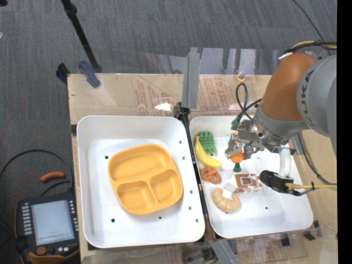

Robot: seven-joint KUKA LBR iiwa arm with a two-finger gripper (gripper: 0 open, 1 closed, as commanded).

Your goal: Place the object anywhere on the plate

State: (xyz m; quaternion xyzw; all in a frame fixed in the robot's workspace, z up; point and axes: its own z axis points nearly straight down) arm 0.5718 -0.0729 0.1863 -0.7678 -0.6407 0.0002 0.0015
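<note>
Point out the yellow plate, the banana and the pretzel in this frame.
yellow plate (144, 159): camera view, on the ridge between its compartments.
banana (205, 155): camera view, on the middle of its curve.
pretzel (210, 174): camera view, on its centre twist.

Probably a robotics lab: teach pendant (50, 224), grey carpet (165, 26), taped bench (132, 92).

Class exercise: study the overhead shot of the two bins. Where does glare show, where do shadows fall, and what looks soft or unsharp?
Camera view: a bright glare patch on the clear sheeting behind the bins; a faint shadow rims the yellow plate in the left bin; the right bin floor is washed out under the gripper; small toys look slightly soft.
</note>
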